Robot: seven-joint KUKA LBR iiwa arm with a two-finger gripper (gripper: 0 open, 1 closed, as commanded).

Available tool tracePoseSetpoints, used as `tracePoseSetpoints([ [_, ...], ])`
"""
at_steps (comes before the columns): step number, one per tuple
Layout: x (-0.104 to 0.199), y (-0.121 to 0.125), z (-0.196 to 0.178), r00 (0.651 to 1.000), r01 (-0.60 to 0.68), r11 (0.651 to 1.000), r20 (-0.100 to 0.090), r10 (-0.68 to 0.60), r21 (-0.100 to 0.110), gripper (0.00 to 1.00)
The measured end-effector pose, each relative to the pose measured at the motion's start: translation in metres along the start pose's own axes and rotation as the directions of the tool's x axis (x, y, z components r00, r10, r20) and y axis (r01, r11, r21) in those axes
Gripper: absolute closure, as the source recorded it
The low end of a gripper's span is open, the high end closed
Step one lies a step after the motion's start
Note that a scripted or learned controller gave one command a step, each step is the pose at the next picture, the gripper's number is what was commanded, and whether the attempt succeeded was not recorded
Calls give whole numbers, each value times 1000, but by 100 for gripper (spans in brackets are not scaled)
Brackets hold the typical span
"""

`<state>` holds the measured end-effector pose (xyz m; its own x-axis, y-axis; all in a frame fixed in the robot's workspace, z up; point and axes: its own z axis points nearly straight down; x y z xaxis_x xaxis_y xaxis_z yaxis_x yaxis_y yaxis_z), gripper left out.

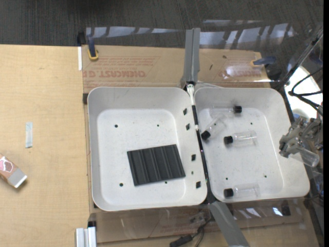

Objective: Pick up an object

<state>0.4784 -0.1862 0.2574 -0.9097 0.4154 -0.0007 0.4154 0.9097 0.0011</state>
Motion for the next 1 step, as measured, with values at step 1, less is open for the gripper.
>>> tracePoseSetpoints([
  [1, -64, 79, 56, 990, -143, 990, 1, 143, 0, 100],
])
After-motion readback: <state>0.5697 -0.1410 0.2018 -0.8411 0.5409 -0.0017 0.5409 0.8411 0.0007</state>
